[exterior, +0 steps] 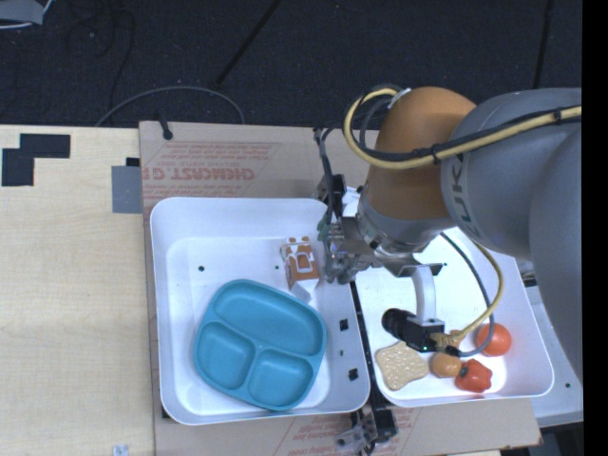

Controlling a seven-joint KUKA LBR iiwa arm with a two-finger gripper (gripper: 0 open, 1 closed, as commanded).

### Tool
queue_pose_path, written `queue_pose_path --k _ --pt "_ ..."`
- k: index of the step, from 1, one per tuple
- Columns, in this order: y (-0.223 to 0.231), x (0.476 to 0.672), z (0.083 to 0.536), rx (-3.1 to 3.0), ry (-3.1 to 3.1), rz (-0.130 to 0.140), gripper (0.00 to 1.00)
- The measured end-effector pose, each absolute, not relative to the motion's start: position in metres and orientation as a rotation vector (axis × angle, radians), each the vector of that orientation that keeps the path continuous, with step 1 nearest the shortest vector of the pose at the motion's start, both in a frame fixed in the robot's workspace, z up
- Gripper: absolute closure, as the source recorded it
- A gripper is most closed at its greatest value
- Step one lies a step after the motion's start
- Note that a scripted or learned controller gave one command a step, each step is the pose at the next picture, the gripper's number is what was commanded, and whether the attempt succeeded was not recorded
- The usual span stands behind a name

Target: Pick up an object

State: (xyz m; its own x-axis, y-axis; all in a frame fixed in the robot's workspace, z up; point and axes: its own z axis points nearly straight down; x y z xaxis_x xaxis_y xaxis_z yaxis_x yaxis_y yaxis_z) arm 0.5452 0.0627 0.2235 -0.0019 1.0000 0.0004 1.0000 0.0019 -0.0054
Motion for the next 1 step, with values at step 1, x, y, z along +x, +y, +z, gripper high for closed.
queue_pose_path --k 1 --pt "0.1035 0.5288 0.2296 -2.214 -2.222 0.006 1.00"
